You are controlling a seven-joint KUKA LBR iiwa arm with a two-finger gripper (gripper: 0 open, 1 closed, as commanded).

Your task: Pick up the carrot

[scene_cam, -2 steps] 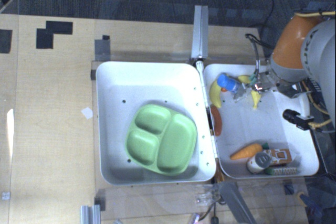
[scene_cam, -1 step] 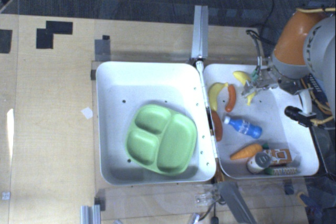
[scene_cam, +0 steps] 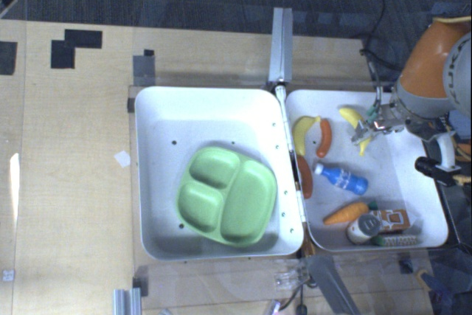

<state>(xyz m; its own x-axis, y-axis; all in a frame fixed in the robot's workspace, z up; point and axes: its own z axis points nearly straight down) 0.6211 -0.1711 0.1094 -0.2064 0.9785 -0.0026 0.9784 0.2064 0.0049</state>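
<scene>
Carrot (scene_cam: 346,213) lying near the right bin's (scene_cam: 435,195) front edge beside a bottle (scene_cam: 341,178), gripper (scene_cam: 369,127) hovering toward the back edge by a banana (scene_cam: 352,116), grip state impossible to tell

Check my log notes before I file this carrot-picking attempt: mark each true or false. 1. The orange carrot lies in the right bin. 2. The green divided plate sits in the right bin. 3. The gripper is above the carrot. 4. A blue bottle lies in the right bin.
1. True: the orange carrot lies in the right white bin.
2. False: the green divided plate sits in the left white bin.
3. False: the gripper hangs near the yellow banana, away from the carrot.
4. True: the blue bottle lies there.
</scene>
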